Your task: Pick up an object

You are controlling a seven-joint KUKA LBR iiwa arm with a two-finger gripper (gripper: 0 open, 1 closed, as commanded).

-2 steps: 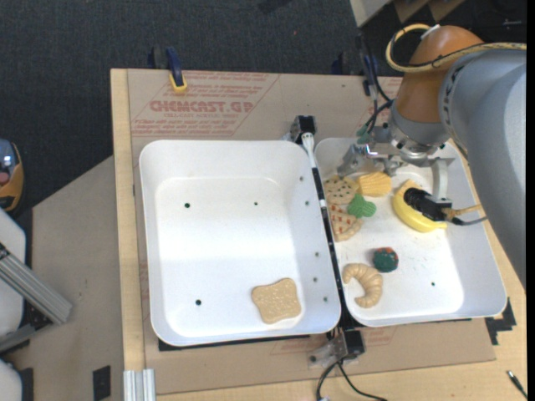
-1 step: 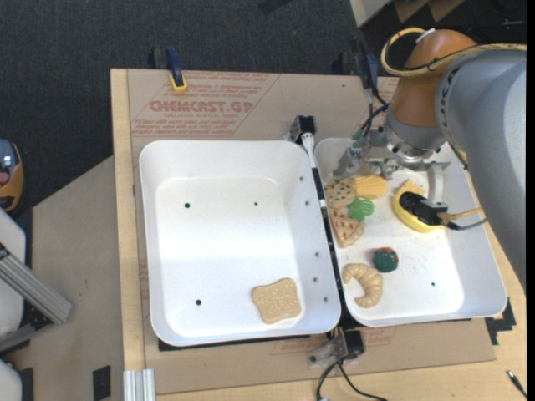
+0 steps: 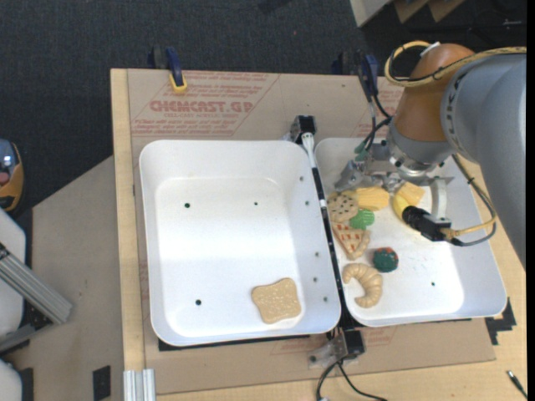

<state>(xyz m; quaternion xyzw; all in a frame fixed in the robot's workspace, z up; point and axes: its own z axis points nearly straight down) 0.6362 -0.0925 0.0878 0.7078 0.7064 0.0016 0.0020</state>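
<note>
So the claw [image 3: 372, 176] is down low over the far end of the right bin [image 3: 468, 301], wrist hunched right above it. The arm's bulk covers the tip, so I can't tell if it's spread or pressed together, and I don't see anything pinched in it.

My guess is it's low there because that's where the toy food is packed thickest. The likeliest target looks like the yellow chunk [image 3: 373, 198] just under the claw at that far end. A second yellow piece [image 3: 409, 195] sits close beside it, toward the bin's right wall.

Working toward the bin's near end, there's a dotted cracker [image 3: 340, 206] against the left wall with a small green piece [image 3: 363, 220] touching it. Next comes a waffle-ish wedge [image 3: 352, 241], then a dark green round thing [image 3: 384, 260] about mid-bin. A croissant [image 3: 364, 283] is nearest the front rim.

Honestly the crowding is the problem. The cracker and green bit are tight up against the yellow chunk, so a grab could easily nudge neighbours or come up with nothing.

Over the bin's left wall is the left bin [image 3: 226, 224], both of them sitting on the tabletop [image 3: 127, 249]. It holds a single slice of toast [image 3: 277, 301] with loads of room around it, a much easier pick imo.
</note>
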